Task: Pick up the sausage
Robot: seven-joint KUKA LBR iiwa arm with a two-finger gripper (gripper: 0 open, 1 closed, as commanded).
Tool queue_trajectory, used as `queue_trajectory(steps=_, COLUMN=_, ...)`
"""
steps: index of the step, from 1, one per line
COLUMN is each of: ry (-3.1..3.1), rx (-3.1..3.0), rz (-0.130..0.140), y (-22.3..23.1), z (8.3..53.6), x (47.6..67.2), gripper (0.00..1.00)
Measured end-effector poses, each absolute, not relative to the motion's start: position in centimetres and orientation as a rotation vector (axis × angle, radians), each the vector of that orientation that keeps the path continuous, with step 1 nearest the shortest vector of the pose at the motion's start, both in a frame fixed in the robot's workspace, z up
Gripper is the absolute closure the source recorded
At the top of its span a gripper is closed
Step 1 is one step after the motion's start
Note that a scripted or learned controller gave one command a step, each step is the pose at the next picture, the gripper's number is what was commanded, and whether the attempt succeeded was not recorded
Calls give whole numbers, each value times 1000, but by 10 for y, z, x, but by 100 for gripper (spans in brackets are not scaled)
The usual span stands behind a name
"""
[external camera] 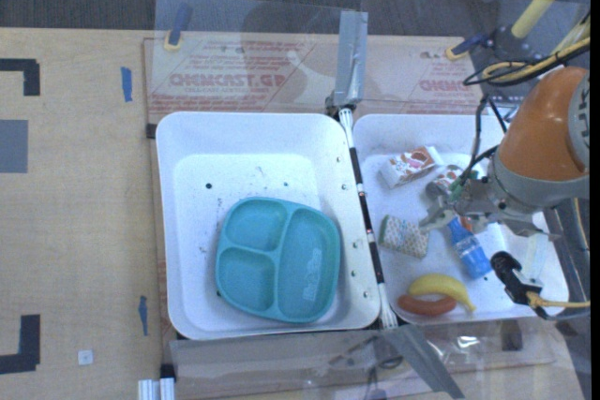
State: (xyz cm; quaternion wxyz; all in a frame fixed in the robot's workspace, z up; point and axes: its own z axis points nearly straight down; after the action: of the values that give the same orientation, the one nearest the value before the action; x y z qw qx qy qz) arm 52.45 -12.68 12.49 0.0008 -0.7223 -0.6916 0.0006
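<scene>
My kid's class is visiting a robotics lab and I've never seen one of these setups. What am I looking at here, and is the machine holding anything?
One camera looks down at a slant on a wooden bench with two shallow white bins. The grey and orange shape on the right is a robot arm; its gripper hangs over the right bin. I can't tell whether it is open or shut, and nothing is visibly held. The left bin holds a teal divided plate. In the right bin lie a small carton, a patterned sponge, a blue bottle, a banana and, touching it at the near edge, the sausage the arm should pick up.
</scene>
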Motion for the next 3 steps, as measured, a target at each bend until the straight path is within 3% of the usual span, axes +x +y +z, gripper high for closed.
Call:
queue_trajectory(steps=1, ry=-2545, rx=-1851, rz=-1, y=-186, z=147, x=537, gripper=0)
queue_trajectory(steps=2, ry=-2737, rx=-1556, rz=-6, y=-223, z=88, x=556, gripper=0)
queue_trajectory(steps=3, ry=-2737, rx=-1566, rz=-5, y=-226, z=98, x=556, gripper=100)
